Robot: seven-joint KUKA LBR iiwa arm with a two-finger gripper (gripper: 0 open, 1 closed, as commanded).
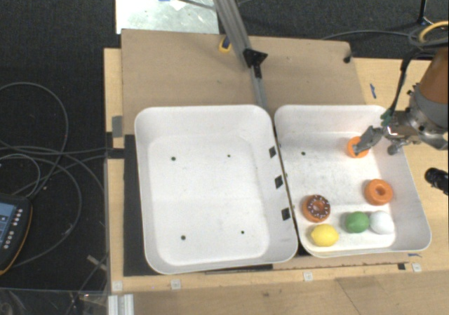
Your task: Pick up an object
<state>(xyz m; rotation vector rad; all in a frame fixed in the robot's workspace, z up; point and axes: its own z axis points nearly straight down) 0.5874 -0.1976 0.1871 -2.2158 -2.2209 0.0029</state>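
My gripper (381,142) hangs over the far right part of the right bin (421,236), open, with its two dark fingers spread apart. A small orange piece (356,147) lies on the bin floor, touching the outer side of the left finger and not between the two. Nearer the front lie an orange donut (379,191), a chocolate donut with sprinkles (317,208), a green ball (356,222), a white ball (382,223) and a yellow lemon (324,235).
The left bin (151,166) stands beside the right one, joined by a ridge with black clips (278,182). A grey pole (228,8) slants over the back of the bench. Cables trail on the floor at left.
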